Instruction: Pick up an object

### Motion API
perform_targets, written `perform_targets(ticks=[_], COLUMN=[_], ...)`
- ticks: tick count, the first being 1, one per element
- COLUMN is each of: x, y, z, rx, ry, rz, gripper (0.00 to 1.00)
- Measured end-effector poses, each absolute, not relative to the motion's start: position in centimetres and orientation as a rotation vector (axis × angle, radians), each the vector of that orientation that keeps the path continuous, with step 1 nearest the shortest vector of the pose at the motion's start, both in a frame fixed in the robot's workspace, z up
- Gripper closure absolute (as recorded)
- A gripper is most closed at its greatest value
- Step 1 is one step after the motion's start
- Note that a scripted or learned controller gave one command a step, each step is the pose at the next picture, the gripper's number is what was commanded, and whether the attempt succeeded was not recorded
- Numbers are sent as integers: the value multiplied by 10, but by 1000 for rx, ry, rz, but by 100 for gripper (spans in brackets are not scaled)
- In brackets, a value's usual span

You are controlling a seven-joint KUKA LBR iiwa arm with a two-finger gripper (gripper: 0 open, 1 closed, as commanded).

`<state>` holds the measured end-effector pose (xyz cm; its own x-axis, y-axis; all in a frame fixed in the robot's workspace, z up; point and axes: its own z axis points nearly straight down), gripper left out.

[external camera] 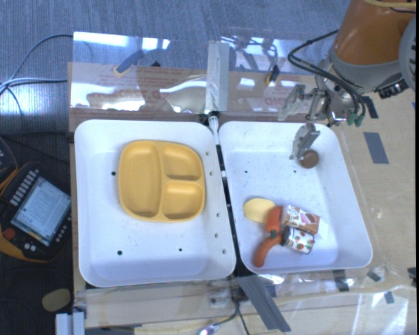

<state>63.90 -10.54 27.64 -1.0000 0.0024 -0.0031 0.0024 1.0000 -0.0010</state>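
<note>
Nearest, toward the left, a yellow divided plate (161, 180) sits in the left bin (98, 257). Right bin (349, 250) holds a yellow piece (258, 209), orange carrot (267, 243) and small carton (302, 222). Farther right, the gripper (306, 145) hangs partly open, touching a brown ball (309, 160), gripping nothing.

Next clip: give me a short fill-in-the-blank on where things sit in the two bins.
1. The yellow divided tray lies in the ____ bin.
2. The gripper hangs over the ____ bin.
3. The small brown ball lies right ____ the gripper.
4. The orange carrot lies near that bin's ____ edge.

Missing words: left; right; below; front
</note>
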Motion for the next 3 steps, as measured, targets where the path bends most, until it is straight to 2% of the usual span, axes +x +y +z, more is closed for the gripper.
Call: perform_targets(ticks=[1,2,3], x=[596,576,531], y=[-133,-167,-164], z=[169,89,90], rx=[490,966,1543], ry=[3102,2980,2719], rz=[-2,2,6], gripper=[0,0,0])
